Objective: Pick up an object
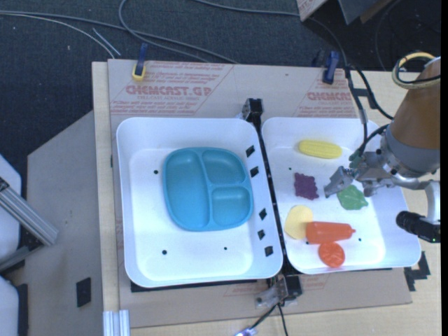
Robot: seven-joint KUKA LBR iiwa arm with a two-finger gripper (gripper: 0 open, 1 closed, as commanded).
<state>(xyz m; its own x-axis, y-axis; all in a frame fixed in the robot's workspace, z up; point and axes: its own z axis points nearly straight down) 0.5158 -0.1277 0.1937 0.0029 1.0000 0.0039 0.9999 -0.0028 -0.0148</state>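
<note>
The right bin [392, 247] holds several toy foods. A yellow corn cob [320, 148] lies at the back and a purple piece [305, 185] sits mid-left. Further forward are a green leafy piece [352, 199], a pale yellow round piece [299, 220], an orange carrot [329, 231] and a small red-orange ball [332, 255]. My gripper [344, 179] hangs low over the middle of this bin. It sits just above and left of the green piece and to the right of the purple piece. The wrist hides part of the green piece.
The left bin [140, 243] holds a blue divided plate [208, 187]. A black divider with clips [260, 187] runs between the two bins. Cables [364, 110] trail across the bench behind the right bin.
</note>
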